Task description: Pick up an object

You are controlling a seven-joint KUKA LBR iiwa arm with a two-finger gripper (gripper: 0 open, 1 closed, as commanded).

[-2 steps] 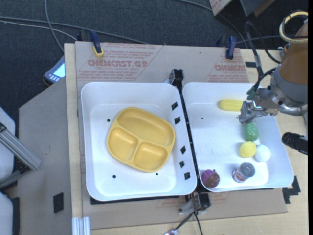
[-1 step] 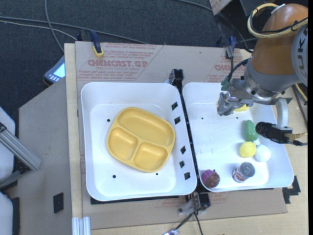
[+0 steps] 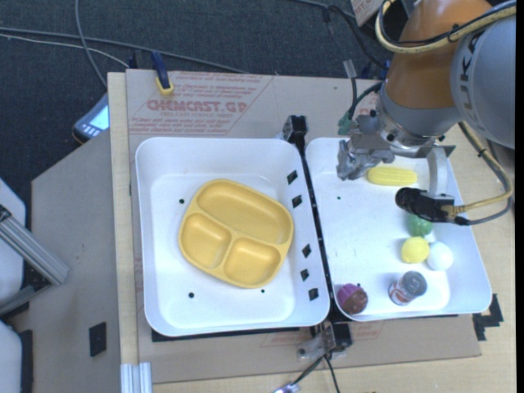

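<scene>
My gripper (image 3: pixel 354 167) hangs over the far left part of the right bin (image 3: pixel 360 236), just left of a yellow corn cob (image 3: pixel 393 175) that lies on the bin floor. Nothing shows between the gripper and the floor below it. Toward the bin's right side sit a green object (image 3: pixel 421 227), a yellow ball (image 3: pixel 414 250) and a white ball (image 3: pixel 440 257). Near the front edge stand a small can (image 3: pixel 407 287) and a purple object (image 3: pixel 353 299).
The left bin (image 3: pixel 155 219) holds a yellow divided plate (image 3: pixel 236 232). A black divider with clips (image 3: pixel 304 219) runs between the bins. The grey and orange arm (image 3: pixel 434 47) looms over the right bin's far side.
</scene>
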